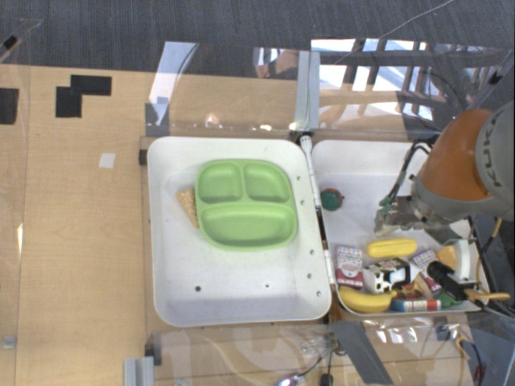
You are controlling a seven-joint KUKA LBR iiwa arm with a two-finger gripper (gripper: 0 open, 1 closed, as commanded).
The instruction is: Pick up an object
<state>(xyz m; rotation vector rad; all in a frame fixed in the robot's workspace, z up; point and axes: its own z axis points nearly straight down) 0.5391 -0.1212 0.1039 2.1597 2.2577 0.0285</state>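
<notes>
**Arm over right bin, gripper low above the clutter**

Arm [455, 163]: reaches in from the right, with the orange band over the right bin's far right side. The wrist is bent down and leftward into the bin.

Gripper [392, 222]: low over the middle of the right bin [362, 158], just above a yellow oblong piece [392, 248]. Cannot tell whether it is wide or narrow, as the tip is small and blurred against the white floor. Nothing seen held in it.

Bench [72, 232]: pale wood, with both bins side by side.

Left bin [233, 292]: holds a green divided plate [244, 203] lying flat near the middle, three compartments up. A tan wafer-like piece [187, 206] lies against the plate's left edge.

Right bin, things to pick, all crowded along the near half:
- banana [364, 300] against the near wall, curved
- yellow oblong piece, nearest the gripper, lying crosswise
- small red-and-white box [348, 265], left of the oblong piece, just above the banana
- black-and-white toy [388, 280], between the oblong piece and the banana
- marker [418, 304] with a red body, right of the banana
- further bits in the near right corner, under the arm, too jumbled to name

Small green-and-red ball [331, 199]: alone by the bin's left wall, well apart from the pile, with open floor between it and the gripper.

The far half of the right bin is bare floor.
</notes>
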